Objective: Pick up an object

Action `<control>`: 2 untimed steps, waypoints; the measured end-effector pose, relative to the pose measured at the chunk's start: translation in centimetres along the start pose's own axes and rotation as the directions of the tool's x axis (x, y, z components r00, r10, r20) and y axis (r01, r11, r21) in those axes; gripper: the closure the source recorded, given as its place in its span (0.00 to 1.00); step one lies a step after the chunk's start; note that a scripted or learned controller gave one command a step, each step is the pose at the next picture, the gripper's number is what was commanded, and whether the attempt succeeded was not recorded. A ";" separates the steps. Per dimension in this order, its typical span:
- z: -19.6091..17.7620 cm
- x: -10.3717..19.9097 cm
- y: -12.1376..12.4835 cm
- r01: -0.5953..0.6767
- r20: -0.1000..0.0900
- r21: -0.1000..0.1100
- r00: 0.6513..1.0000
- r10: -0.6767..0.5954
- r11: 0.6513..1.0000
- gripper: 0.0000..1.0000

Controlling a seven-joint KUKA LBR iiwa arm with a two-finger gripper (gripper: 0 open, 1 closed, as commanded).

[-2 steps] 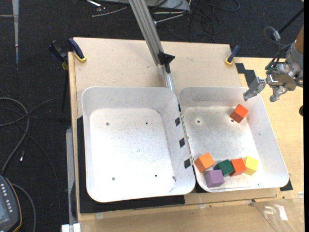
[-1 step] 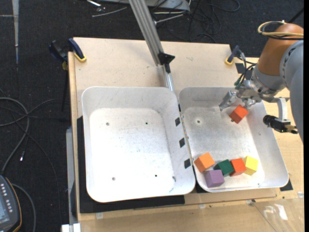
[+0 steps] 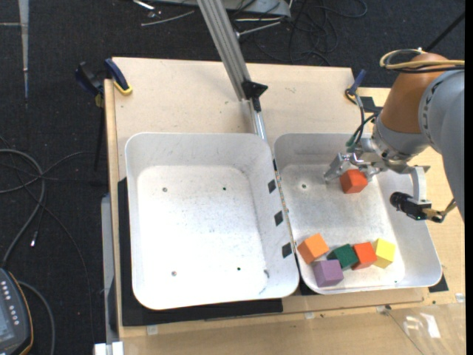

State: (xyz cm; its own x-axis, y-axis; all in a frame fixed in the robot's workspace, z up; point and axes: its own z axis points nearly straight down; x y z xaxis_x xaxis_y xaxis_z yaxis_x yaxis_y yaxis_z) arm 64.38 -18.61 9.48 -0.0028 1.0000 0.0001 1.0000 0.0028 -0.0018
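Grey arm (image 3: 436, 117) reaching in from the right, orange-banded wrist bent downward, jaws low

Wooden bench top (image 3: 192, 98), left white bin (image 3: 148, 150) beside right white bin (image 3: 429, 261), slanted metal pole (image 3: 222, 39) above them, blue-yellow clamp (image 3: 117, 76) at bench corner, black cables (image 3: 44, 176) on dark floor (image 3: 59, 21)
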 end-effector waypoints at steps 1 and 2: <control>-2.1 -0.9 -1.1 -0.004 0.001 -0.003 1.000 0.004 1.000 0.00; -3.0 -0.8 -1.1 -0.002 0.002 -0.004 1.000 0.002 1.000 1.00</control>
State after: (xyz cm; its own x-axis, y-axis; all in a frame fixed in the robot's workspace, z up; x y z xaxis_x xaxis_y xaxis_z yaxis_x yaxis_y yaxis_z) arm 63.30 -19.41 12.51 -0.0009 1.0000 -0.0016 1.0000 0.0009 0.0023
